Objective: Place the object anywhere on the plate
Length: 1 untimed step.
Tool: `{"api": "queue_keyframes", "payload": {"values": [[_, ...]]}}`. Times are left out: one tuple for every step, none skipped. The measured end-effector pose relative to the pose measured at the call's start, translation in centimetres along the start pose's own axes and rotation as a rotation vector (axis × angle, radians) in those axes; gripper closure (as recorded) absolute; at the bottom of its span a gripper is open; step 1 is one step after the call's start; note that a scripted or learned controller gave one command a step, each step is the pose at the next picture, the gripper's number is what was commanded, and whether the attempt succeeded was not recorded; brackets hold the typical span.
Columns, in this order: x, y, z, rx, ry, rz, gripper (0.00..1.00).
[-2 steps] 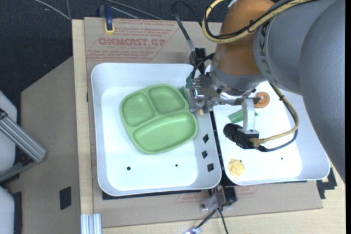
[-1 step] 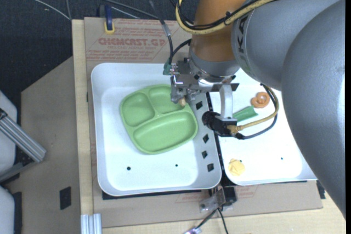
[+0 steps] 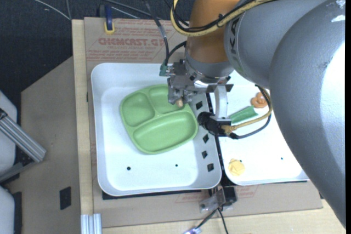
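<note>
Dark grey carpet surrounds the table, whose top is a pale wooden board; thin cables trail across the carpet at the upper left. A brown cardboard sheet lies under the bins, and red print on it reads roughly "CHEMCAST", with the rest hidden behind the arm. A small blue and yellow clamp grips the sheet's far edge.

Two shallow white plastic bins sit side by side. The left bin holds a light green plastic plate with three compartments, lying flat and turned at an angle. The right bin is largely covered by the grey arm with its orange band.

The pincer hangs over the far right edge of the green plate, at the rim of its upper compartment. Whether its fingers are apart or together cannot be told from this view, nor whether anything sits between them.

Well apart from the pincer, in the right bin, lie three small things: a green stick-like object with a darker end just beside the dividing wall, a small orange lump next to it under the arm, and a small pale yellow lump nearer the front. None of them touches the plate. A black cable loops across the wall between the bins.
</note>
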<state>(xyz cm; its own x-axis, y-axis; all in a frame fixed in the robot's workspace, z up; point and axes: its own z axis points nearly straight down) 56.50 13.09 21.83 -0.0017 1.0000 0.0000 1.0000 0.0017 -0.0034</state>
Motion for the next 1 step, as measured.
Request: {"api": "queue_keyframes", "payload": {"values": [[-0.03,0.00,-0.11,-0.001,0.000,0.000,0.00]]}}
